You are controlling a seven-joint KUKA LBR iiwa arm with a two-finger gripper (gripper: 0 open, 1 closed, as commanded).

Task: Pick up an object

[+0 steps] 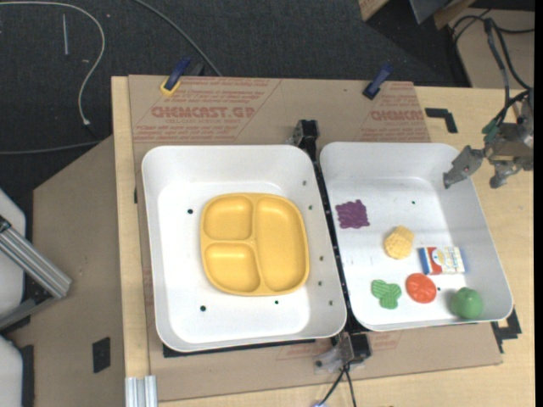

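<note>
Nothing is picked yet: the gripper [481, 170] hangs spread and bare above the right bin's [373, 164] far corner, toys untouched.

divided plate [254, 244] lies in left bin [161, 193]; six small items in right bin [382, 164].

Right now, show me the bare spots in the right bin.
Free: the right bin's upper half, above the purple grapes, near the gripper. Crowded: the lower right, where yellow piece, carton, tomato, broccoli and green ball cluster.
</note>
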